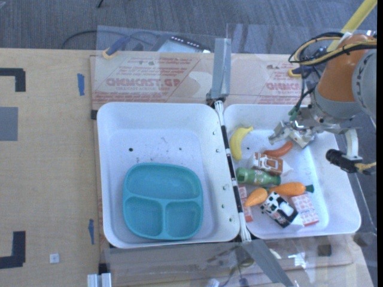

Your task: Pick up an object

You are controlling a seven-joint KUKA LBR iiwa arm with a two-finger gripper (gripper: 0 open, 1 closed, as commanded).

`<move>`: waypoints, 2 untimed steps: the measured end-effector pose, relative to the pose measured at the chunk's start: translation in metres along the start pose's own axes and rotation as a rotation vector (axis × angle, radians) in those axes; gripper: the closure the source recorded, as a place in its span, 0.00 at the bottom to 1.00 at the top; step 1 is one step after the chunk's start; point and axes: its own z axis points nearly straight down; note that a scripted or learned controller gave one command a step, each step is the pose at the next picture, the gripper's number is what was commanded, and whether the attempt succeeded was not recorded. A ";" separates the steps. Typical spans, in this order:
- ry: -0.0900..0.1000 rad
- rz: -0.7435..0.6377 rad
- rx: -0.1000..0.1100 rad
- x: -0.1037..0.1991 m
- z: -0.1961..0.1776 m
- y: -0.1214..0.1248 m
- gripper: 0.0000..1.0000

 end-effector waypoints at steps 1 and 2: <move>0.006 0.082 0.000 -0.004 -0.001 0.008 0.00; -0.001 0.151 -0.001 -0.011 0.020 0.016 0.00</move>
